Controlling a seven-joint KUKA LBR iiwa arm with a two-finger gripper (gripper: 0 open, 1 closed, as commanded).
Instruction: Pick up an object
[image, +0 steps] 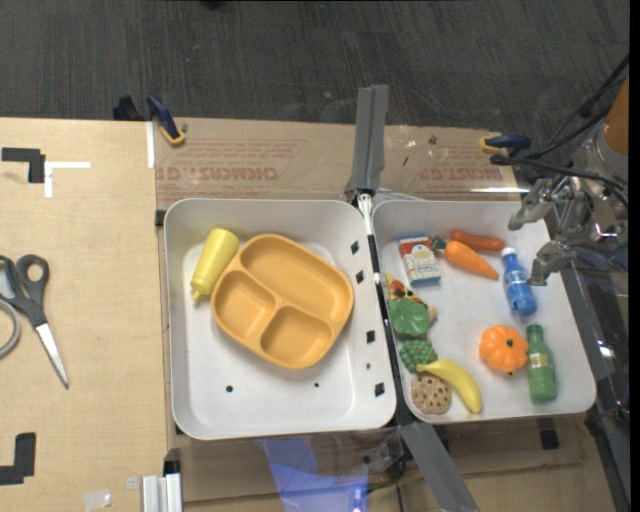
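My gripper (536, 238) hovers over the far right corner of the right bin (570, 400), open, with nothing between its fingers. A blue bottle (517, 283) lies just beside its nearer finger (545, 264). Also in this bin are a carrot (470, 258), a red pepper (478, 241), a small juice carton (420, 260), an orange pumpkin (503, 348), a green bottle (540, 365), a banana (455, 382), a cookie (430, 395) and green leafy pieces (408, 318).
The left bin (200, 400) holds a yellow divided plate (283, 298) and a yellow bottle (213, 262). Scissors (35, 310) lie on the bench at far left. A grey bar (370, 140) rises behind the seam between the bins. Cables (590, 120) hang at the right.
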